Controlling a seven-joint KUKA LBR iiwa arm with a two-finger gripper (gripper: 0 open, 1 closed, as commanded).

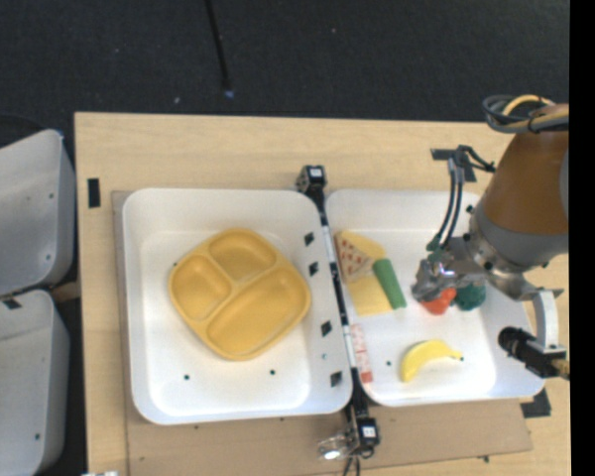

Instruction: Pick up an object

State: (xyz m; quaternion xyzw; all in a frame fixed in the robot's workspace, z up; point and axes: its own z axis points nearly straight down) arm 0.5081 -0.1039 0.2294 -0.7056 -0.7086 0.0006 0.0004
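Note:
In the right bin (416,211) lie a pizza-slice toy (354,256), a yellow block (369,284), a green stick (388,284), a yellow banana (428,358), and a red-and-green piece (452,298). My gripper (433,284) is low over the right bin, right on top of the red-and-green piece, with the green stick just to its left. The wrist hides the fingertips.
The left bin (149,365) holds a yellow divided plate (240,292). A divider with black clips (329,296) separates the bins. The arm's orange band (526,181) and cables occupy the right side. White chairs (20,226) stand off the bench's left.

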